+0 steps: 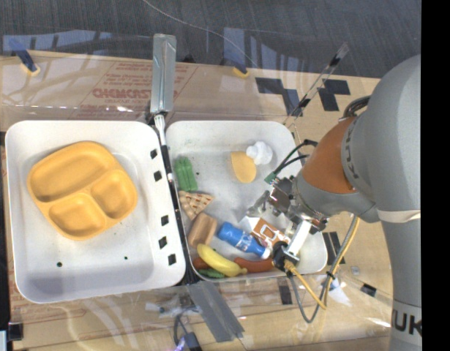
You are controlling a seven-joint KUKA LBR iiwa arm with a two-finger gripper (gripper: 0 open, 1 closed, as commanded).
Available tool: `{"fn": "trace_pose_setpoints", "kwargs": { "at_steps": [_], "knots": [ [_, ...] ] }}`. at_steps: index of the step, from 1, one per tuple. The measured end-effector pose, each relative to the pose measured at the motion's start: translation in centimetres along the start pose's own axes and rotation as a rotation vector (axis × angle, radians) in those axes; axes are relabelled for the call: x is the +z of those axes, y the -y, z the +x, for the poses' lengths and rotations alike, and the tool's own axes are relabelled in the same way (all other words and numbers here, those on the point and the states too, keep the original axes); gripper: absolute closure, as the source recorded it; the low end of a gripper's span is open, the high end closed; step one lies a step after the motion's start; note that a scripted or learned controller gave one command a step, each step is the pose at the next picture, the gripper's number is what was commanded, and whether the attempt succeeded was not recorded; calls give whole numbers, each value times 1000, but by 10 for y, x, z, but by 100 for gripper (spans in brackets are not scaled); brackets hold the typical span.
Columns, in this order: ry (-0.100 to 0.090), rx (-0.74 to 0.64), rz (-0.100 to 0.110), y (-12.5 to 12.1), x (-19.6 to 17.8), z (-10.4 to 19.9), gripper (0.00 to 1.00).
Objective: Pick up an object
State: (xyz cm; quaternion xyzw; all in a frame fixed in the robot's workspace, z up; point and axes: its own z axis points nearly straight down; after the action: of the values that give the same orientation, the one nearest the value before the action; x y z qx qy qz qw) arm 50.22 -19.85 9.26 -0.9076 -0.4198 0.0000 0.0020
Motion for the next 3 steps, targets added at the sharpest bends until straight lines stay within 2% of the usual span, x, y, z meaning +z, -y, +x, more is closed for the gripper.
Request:
{"fn": "trace_pose_setpoints", "kwargs": {
  "at_steps": [1,2,3],
  "knots": [
    [1,540,1,35,2,84,0],
    [3,581,-7,5,1,134,0],
    [3,620,2,66,2,79,0]
  ]
}}
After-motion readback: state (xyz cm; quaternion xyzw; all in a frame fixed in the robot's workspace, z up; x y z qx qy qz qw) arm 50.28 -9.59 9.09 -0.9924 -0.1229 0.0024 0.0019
